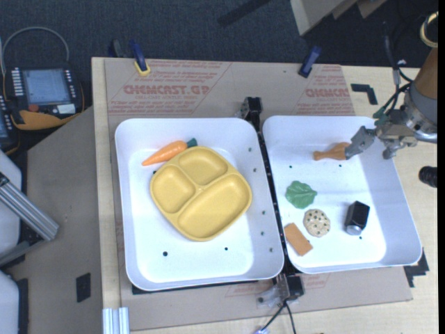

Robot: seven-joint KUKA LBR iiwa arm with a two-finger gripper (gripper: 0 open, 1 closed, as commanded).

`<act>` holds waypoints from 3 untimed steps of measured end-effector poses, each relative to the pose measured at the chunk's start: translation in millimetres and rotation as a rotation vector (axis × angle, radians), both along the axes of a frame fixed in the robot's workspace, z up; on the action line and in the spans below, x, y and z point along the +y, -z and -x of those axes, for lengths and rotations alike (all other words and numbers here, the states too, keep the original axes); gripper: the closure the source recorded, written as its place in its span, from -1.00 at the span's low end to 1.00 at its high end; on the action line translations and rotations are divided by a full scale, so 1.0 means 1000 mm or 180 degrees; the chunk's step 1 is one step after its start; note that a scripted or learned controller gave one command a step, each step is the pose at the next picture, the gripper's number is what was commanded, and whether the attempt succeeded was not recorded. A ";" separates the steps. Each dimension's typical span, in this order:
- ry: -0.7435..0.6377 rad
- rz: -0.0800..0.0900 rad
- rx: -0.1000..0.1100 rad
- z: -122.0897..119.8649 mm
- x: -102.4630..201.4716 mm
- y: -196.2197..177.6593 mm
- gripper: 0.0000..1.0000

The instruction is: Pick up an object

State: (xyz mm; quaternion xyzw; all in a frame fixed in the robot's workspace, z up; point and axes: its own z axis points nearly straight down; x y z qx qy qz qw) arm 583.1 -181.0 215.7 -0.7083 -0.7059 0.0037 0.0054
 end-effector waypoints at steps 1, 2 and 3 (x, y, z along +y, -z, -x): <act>-0.0011 0.0009 -0.0043 -0.003 0.000 -0.007 -1.00; -0.0009 0.0000 -0.0016 -0.001 -0.001 0.057 -1.00; -0.0011 0.0000 -0.0018 0.004 0.001 0.101 -1.00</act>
